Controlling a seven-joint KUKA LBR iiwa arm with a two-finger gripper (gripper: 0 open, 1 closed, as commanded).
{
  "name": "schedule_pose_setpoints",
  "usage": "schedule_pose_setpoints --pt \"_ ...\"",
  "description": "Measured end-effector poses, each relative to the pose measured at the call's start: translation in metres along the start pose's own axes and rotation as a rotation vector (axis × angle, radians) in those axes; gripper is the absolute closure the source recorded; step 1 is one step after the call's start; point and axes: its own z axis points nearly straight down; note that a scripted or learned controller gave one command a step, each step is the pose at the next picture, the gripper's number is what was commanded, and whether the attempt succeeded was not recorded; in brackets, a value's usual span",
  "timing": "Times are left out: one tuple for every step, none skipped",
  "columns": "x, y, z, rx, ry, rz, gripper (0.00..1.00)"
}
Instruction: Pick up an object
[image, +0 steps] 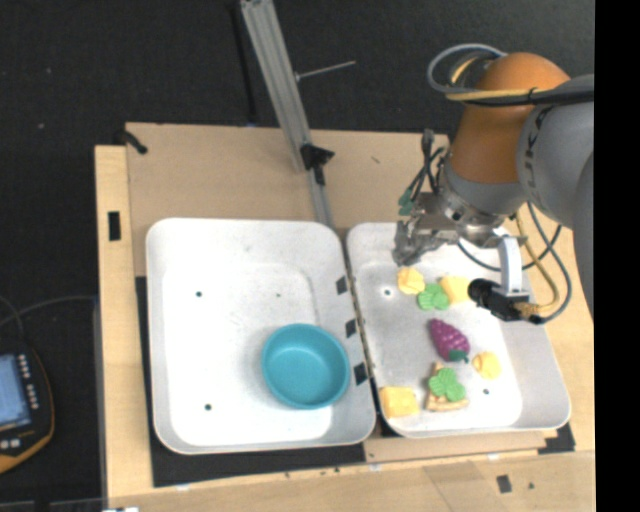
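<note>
Two shallow white plastic bins with rounded corners are set side by side on a pale wooden desk (220, 175). In the left bin (200, 260), a smooth round teal bowl (305, 365) is placed near the front edge. In the right bin (540, 400), small toy foods are scattered: a yellow lump (411, 281), a green leafy piece (433, 298), a bumpy purple grape cluster (449, 339), a yellow block (399, 402) at the front corner, and a green-topped piece (446, 387). The metallic end effector (413, 243) is held over the right bin's back edge, just above the yellow lump; whether it is released or clenched cannot be told.
</note>
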Motion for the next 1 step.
schedule_pose_setpoints --pt "0.0532 0.0084 -0.0109 0.000 0.000 -0.001 1.00"
